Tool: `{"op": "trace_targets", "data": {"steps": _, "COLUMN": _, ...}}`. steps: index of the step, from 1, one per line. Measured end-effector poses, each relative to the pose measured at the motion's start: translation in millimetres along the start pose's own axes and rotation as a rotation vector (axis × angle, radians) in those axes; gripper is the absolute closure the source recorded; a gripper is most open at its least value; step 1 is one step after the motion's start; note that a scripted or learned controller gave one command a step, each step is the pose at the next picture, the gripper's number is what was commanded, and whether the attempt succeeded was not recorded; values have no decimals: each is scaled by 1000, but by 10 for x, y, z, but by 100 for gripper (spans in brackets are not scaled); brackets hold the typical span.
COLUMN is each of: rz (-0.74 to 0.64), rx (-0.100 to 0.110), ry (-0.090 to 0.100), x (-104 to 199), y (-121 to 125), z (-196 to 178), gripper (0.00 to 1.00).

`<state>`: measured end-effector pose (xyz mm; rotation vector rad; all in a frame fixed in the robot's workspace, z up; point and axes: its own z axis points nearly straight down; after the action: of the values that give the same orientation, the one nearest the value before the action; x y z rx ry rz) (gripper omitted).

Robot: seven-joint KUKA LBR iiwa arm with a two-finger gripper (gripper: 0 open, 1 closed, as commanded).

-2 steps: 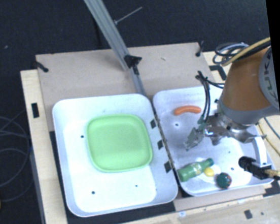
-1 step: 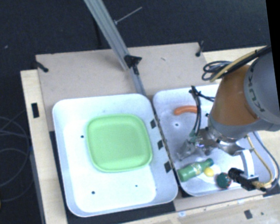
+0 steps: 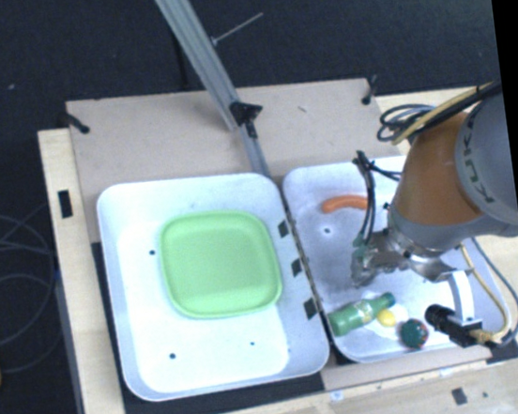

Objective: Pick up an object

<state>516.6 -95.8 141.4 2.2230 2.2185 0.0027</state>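
Observation:
In the right bin (image 3: 312, 194), a green bottle with a yellow cap (image 3: 359, 313) lies on its side near the front edge. A small yellow object (image 3: 387, 319) and a dark green ball (image 3: 413, 331) rest just right of it. An orange carrot-like piece (image 3: 344, 204) lies toward the back of that bin. My gripper (image 3: 369, 266) hangs low over the middle of the right bin, a little above the bottle and below the orange piece. Nothing shows between its fingers.
The left bin (image 3: 146, 358) holds a light green square plate (image 3: 219, 262). A grey metal pole (image 3: 206, 57) slants in from the top toward the divide between the bins. The arm's bulk covers the right bin's right side.

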Motion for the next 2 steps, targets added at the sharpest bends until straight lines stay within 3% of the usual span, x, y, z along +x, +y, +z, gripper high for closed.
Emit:
{"op": "trace_targets", "data": {"steps": 1, "rz": 0, "rx": -3, "ry": -1, "x": -71, "y": -67, "z": -527, "gripper": 100}}
{"op": "trace_targets", "data": {"steps": 2, "rz": -2, "rx": -1, "ry": -1, "x": -75, "y": -60, "z": -726, "gripper": 100}}
